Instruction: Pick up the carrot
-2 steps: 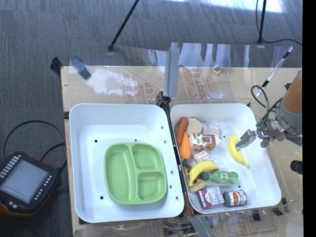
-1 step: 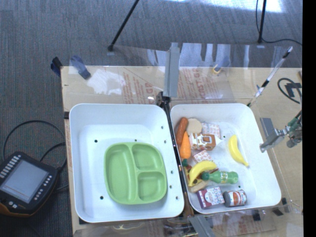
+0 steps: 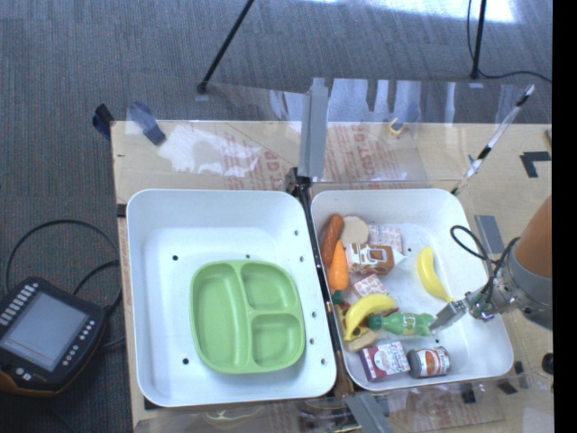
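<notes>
The carrot (image 3: 338, 266) lies near the left wall of the right bin (image 3: 478, 233), just beside a sausage (image 3: 330, 235) and a carton (image 3: 371, 256). Its lower end meets a banana (image 3: 368, 311), so its tip is hard to make out. A green bottle (image 3: 403, 323), a can (image 3: 427, 361), a red packet (image 3: 384, 360) and a second banana (image 3: 432, 274) lie in the same bin. The gripper (image 3: 448, 316) hangs low over the bin's right part, well apart from the carrot, just beside the bottle. Whether its fingers are wide or narrow cannot be told; they look small and blurred. The arm (image 3: 539, 269) is cut off at the right. The left bin (image 3: 153, 233) holds a green tray (image 3: 245, 316).
</notes>
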Action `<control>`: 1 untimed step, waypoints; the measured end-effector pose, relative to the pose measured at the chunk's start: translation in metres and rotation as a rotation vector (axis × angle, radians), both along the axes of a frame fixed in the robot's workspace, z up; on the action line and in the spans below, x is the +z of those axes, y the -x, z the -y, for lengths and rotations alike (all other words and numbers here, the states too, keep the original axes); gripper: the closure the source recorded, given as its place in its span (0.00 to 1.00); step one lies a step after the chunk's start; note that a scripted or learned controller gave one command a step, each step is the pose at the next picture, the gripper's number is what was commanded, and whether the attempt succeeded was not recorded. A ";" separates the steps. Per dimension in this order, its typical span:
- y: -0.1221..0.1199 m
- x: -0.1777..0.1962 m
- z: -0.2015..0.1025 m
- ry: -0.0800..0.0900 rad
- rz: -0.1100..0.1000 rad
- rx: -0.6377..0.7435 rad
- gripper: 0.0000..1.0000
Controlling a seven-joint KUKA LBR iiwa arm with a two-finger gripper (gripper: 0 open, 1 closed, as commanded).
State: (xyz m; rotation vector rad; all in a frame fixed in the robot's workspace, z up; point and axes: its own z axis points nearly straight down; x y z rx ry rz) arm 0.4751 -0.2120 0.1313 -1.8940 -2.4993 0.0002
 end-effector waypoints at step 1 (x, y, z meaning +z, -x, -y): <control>-0.001 0.106 0.002 0.002 0.005 0.175 0.00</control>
